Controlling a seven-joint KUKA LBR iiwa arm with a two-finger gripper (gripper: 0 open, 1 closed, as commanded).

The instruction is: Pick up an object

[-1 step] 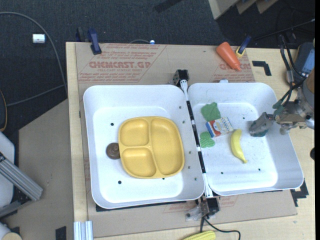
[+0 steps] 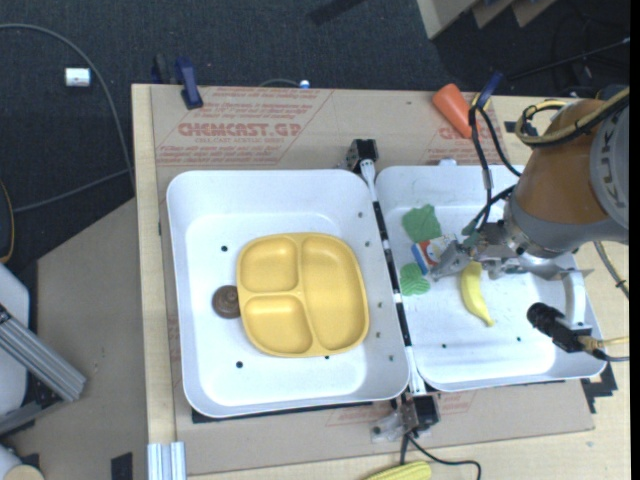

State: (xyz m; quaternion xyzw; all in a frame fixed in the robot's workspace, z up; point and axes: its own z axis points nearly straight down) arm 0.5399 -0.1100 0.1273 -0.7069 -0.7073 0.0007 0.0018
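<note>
My gripper (image 2: 462,258) hangs low over the middle of the right bin (image 2: 500,363), at the end of the grey arm that reaches in from the right. A yellow banana (image 2: 476,295) lies just below it, its upper end close to the gripper. Left of the gripper sit a green leafy piece (image 2: 421,223), a smaller green piece (image 2: 414,280) and a thin blue and red item (image 2: 422,257). I cannot make out anything held in the gripper.
The left bin (image 2: 200,218) holds a yellow divided plate (image 2: 300,295) with a small brown round object (image 2: 226,301) at its left side. An orange object (image 2: 452,108) and a blue clamp (image 2: 187,81) rest on the bench behind the bins.
</note>
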